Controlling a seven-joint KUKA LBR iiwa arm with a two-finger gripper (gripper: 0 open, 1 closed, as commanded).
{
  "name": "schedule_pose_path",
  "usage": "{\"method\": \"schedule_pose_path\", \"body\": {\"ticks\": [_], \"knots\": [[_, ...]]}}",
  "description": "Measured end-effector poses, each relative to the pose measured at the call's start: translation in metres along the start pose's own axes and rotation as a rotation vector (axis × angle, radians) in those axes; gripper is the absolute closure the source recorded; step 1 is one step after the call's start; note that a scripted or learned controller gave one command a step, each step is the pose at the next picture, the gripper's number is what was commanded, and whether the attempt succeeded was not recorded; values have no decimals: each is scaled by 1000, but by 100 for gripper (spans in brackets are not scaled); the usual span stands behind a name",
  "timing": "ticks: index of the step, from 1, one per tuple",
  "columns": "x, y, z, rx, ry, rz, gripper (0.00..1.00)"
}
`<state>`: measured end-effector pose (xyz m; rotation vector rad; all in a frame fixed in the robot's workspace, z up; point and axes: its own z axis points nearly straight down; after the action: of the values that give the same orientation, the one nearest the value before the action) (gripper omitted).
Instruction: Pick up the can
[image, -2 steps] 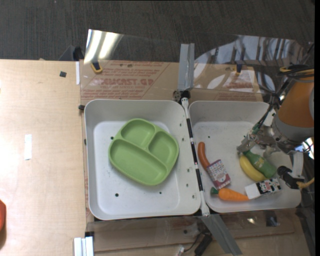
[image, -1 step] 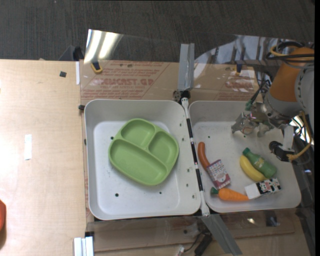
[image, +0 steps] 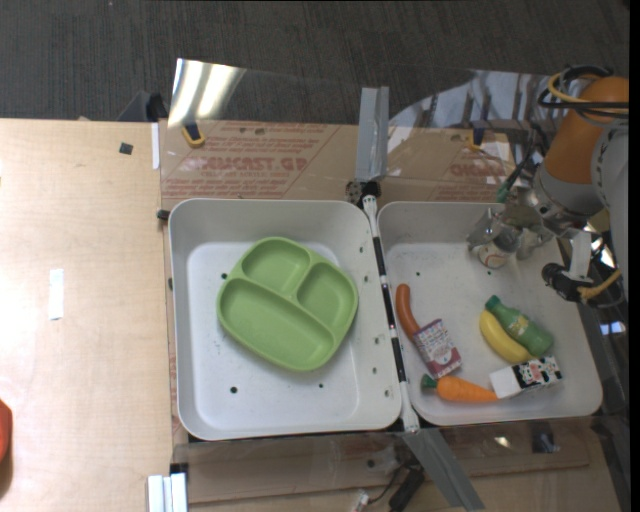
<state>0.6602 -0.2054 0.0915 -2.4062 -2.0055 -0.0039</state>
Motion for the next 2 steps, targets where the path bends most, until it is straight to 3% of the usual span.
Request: {"method": "schedule_pose_path", "body": {"ticks": [1,2], "knots": [[16,-10,0,-4,-9,2,0],[-8,-39,-2,-5,0,23,0]]}}
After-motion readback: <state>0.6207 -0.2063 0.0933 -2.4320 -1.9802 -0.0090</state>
